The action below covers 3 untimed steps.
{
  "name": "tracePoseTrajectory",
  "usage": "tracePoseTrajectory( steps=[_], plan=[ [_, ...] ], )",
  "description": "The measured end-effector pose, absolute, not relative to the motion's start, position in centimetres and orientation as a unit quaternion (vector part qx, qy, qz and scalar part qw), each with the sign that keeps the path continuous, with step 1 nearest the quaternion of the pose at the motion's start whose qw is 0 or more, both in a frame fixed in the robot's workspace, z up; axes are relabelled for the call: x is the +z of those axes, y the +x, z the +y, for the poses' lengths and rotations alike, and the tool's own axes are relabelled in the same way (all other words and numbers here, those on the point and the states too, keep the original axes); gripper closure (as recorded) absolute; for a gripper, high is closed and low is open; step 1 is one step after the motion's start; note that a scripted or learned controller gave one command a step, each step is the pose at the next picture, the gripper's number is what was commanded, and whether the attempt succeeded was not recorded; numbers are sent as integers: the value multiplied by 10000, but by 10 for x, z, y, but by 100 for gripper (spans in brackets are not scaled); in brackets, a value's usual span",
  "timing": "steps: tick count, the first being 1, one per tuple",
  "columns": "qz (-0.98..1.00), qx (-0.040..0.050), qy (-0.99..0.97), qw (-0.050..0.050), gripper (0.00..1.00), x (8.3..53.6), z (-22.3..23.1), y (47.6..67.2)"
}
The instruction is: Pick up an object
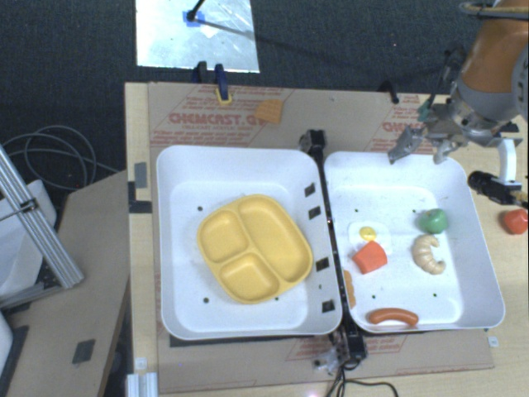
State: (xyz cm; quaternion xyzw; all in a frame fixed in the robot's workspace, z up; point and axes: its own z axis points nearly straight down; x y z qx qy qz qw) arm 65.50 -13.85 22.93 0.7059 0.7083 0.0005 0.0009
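progress is nil: end effector hovers open and empty at upper right of frame, above the right bin; croissant and other toys lie ungrasped.

A robot arm with an orange, rounded upper section and a grey metal wrist below it. The hand is grey, with two short, dark-tipped fingers. Thin dark cables run along the wrist.
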Motion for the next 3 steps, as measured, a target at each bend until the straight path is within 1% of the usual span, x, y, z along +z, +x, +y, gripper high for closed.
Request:
tracePoseTrajectory(
  steps=[1,2,3],
  plan=[
    [7098,-14,7044,-43,0,197,-80,570],
    [7071,-11,7071,-14,0,79,-91,541],
    [7075,12,7067,15,100,95,-91,545]
  ],
)
